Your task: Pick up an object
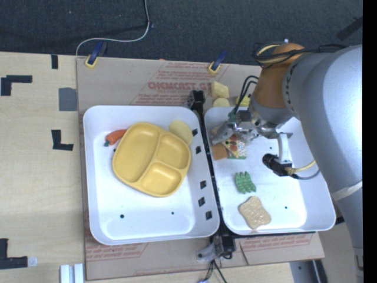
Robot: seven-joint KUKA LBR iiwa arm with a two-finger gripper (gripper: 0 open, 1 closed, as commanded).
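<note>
**Jaws low over the clutter at the back of the right bin**

The gripper [234, 130] is seen lowered at the far left corner of the right bin [306, 214], close to the divider. Directly beneath it a small multicoloured item [237, 148] and a brown piece [219, 152] are noted. Whether the jaws are spread or pressed together cannot be told; the wrist hides them. No object is seen between them.

Nearer the front of the right bin, a green knobbly toy [245, 182] and a tan bread-shaped toy [254, 212] are recorded, well apart from the gripper. A yellow divided plate [152, 158] is recorded in the left bin [100, 217].

The multicoloured item is judged light and possibly soft. A grip across its narrow width is advised. Slipping is likely if only an edge is caught.
</note>
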